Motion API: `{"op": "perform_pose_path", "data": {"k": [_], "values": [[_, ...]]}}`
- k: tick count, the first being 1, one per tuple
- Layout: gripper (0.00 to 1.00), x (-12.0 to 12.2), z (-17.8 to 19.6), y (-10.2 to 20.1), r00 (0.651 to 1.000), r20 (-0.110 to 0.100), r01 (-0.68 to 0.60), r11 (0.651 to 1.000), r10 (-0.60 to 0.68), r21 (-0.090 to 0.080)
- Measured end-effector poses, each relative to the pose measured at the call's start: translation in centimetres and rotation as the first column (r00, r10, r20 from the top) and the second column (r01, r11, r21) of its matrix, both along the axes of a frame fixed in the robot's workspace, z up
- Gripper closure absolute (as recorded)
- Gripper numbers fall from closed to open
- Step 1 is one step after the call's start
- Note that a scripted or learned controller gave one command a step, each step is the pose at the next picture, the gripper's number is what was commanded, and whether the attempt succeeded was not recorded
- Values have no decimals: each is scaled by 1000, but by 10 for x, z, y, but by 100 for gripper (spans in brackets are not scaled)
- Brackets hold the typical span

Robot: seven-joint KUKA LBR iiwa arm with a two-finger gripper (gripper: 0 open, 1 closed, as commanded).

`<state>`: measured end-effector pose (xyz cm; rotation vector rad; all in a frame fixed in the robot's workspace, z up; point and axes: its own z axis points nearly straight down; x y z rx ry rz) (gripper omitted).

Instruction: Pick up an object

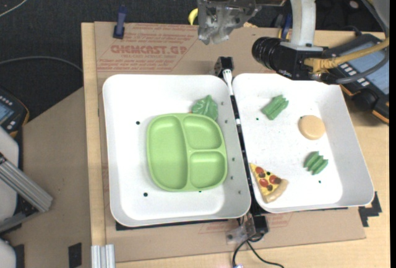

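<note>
The gripper (213, 30) is positioned above the far edge of the surface (154, 50), beyond both bins and well apart from every object. Nothing is visible between its fingers; whether they are open or closed cannot be determined.

The left bin (120, 137) contains a green divided plate (185, 152) with three compartments, lying flat near the bin centre. A green leafy piece (205, 106) lies at the plate's far right corner, touching or overlapping its rim.

The right bin (346, 137) contains four objects, all resting on the bin floor:
- A green ridged piece (274, 106) near the far left area.
- A round tan piece (312, 127) toward the right side.
- A second green ridged piece (316, 163) nearer the camera, below the tan piece.
- A pizza slice (268, 182) in the near left corner, just beside the wall shared with the left bin.
</note>
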<state>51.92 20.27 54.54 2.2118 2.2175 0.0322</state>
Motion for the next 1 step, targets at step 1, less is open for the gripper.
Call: {"op": "perform_pose_path", "data": {"k": [1], "values": [[100, -43, -105, 23, 999, -33, -2, 1000, 2, -12]]}}
